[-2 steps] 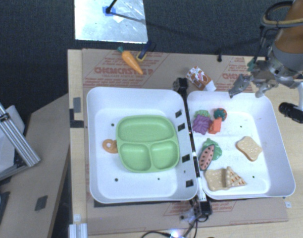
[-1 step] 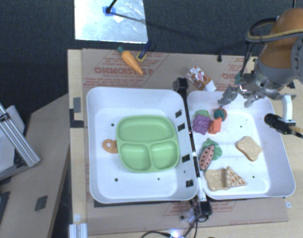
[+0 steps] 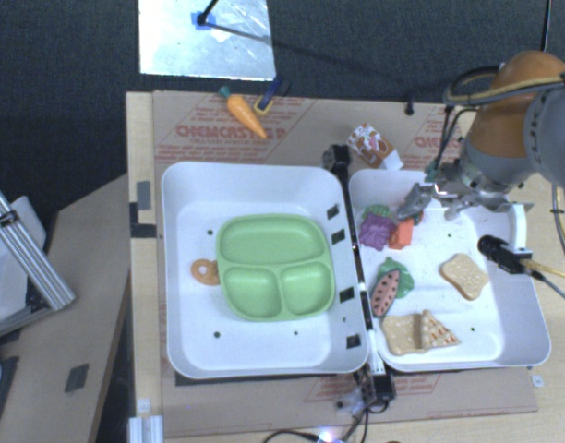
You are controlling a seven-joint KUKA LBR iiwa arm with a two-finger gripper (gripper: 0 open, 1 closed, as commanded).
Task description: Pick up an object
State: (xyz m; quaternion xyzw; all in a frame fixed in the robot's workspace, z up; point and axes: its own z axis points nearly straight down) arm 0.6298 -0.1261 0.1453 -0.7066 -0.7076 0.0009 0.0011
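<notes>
The step in hand looks like the approach: the end effector (image 3: pixel 433 201) hangs over the back of the right bin (image 3: pixel 522 340), its two fingers spread a little way apart with nothing between them, so no object is yet picked up. The things nearest it are a purple piece (image 3: pixel 376 229) and an orange block (image 3: pixel 402 233), touching one another just left of and nearer the camera than the fingertips; either seems the likely target, though I cannot tell which. The next move, as I judge it, calls for shifting a little toward the bin's left wall, lining the fingers across one piece, and coming down straight; since the two pieces touch, a finger could land on the neighbour and push both aside. By count: two white bins, the left bin (image 3: pixel 186 192) holding one green tray (image 3: pixel 273 266) with three compartments and one small pretzel (image 3: pixel 205 271) just beside the tray's left edge. The right bin holds, besides those two pieces, one green-and-red vegetable slice (image 3: pixel 390 284), one bread slice (image 3: pixel 464 276) well apart to the right, and two toast pieces (image 3: pixel 419 332) lying together at the front. On the desk (image 3: pixel 301 118) behind the bins lie one carrot (image 3: pixel 245 114) and one small packet (image 3: pixel 371 145).
</notes>
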